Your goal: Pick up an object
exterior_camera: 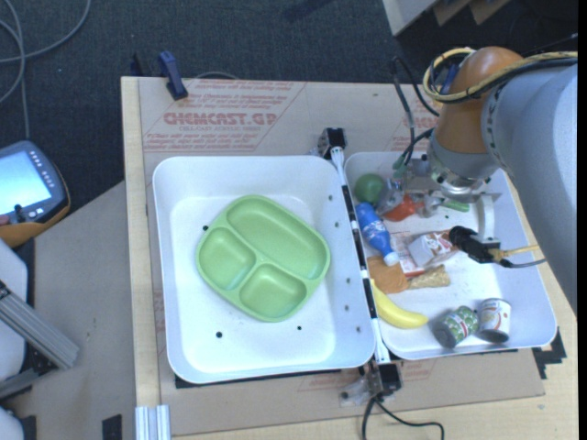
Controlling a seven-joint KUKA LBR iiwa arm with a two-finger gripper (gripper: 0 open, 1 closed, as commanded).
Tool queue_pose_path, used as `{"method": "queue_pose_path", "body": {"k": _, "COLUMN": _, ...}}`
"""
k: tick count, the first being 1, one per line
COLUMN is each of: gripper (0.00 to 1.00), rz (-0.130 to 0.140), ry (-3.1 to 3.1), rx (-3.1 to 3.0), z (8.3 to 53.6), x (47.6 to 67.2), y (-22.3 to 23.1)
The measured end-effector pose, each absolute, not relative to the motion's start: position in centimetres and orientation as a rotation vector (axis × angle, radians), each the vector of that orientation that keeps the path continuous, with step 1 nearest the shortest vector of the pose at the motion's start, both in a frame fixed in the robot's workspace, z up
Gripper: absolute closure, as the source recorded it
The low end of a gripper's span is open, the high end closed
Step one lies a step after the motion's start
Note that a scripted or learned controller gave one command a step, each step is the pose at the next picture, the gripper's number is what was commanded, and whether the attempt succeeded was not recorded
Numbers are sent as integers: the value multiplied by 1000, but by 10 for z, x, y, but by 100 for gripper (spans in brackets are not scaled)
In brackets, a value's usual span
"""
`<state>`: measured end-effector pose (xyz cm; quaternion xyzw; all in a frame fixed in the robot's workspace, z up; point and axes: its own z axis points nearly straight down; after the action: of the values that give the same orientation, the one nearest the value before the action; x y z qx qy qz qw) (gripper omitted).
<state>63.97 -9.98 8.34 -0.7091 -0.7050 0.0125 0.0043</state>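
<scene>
Nearest in the right bin (537, 314) lay two cans (475, 322) beside a banana (400, 312). Beyond the banana were a snack packet (426, 248) and a blue bottle (374, 230), then a red item (404, 211) and a green ball (370, 188). The gripper (415, 193) hung over the red item; whether it gripped anything could not be told. Left of the banana, a green plate (263, 257) lay in the other bin (174, 273).

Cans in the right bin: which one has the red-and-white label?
The can nearer the bin's right edge, lying on its side. The other can, just left of it and closer to the banana, has a dark green label.
</scene>
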Motion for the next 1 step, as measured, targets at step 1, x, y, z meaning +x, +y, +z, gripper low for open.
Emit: {"method": "queue_pose_path", "body": {"k": 1, "gripper": 100, "rz": 34, "ry": -2199, "rx": -2216, "z": 91, "x": 637, "y": -97}}
